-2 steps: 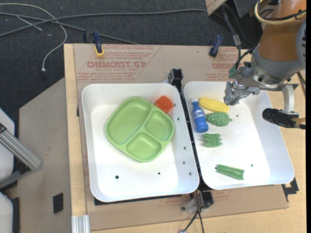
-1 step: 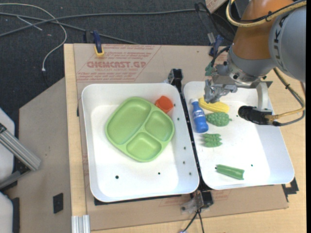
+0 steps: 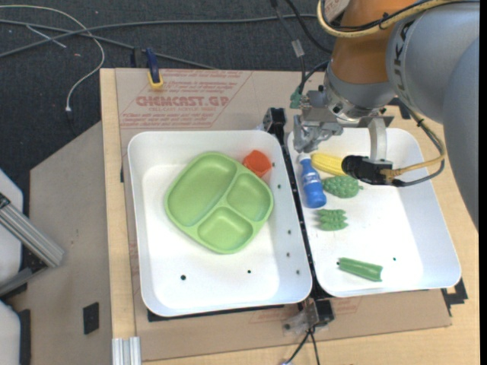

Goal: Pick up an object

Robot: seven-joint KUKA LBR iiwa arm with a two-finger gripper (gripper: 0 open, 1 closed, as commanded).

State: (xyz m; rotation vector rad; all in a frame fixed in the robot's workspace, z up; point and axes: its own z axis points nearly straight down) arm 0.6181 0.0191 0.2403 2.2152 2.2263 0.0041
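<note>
Right bin (image 3: pixel 426 226), contents as I log them from my desk: blue bottle (image 3: pixel 311 183), lying flat along the bin's left wall, cap end toward the top of the view; yellow corn cob (image 3: pixel 329 163) just beside it; green bumpy piece (image 3: pixel 341 186) touching the corn's lower side; smaller green leafy piece (image 3: pixel 332 219) below that; green pod (image 3: pixel 359 268) well apart, near the front edge.

Left bin (image 3: pixel 152 196): green divided plate (image 3: pixel 219 201); orange item (image 3: pixel 257 161) at its upper right rim.

Gripper (image 3: pixel 310 137): hangs above the bottle's cap end; nothing visible between its parts (whether it stands open or closed I cannot tell from this slant).

Handling, my judgement: the bottle looks like light, stiff, smooth plastic, round, so it may roll or slip; I would take it across the middle of the body, squarely, clear of the corn and the bin wall.
</note>
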